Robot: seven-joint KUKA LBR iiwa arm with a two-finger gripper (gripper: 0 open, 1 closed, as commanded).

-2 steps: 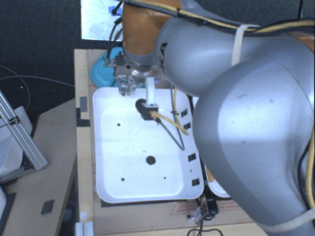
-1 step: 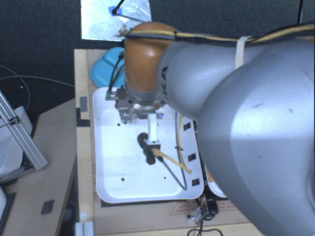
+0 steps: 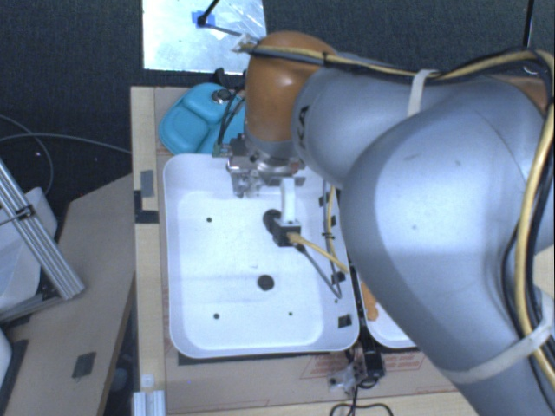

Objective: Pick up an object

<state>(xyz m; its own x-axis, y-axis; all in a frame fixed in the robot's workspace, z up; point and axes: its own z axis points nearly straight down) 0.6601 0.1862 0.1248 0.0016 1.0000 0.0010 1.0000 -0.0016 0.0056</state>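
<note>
Grey KUKA arm with orange band [image 3: 276,85]: enters from the view's right, bulk of it covers the right half of the view; wrist points down over the far edge of the left-hand bin

Shallow white plastic bin, left-hand in view [image 3: 186,258]: fully seen, floor mostly bare. Four small dark dots on its floor, too small to identify

Pale wooden bench [image 3: 147,232]: carries both bins; seen as a strip along the bin's left side and near edge

Shiny silver rectangular sheet [image 3: 204,20]: lies beyond the bench at the top of the view, against the dark background

Light blue rounded plastic object [image 3: 192,118]: sits just beyond the far left corner of the white bin, outside it, partly hidden by the wrist

Second white bin, right-hand in view [image 3: 395,336]: just a near corner is seen under the arm. A small orange object [image 3: 368,300] shows at its left edge; shape not clear

Gripper [image 3: 251,180]: metal, low over the far rim of the left-hand bin. Spread or closed: cannot tell, the wrist blocks the view. Nothing seen held

Small black round object [image 3: 265,282]: on the floor of the left-hand bin, near the middle, towards the near side; well apart from the gripper, untouched
</note>
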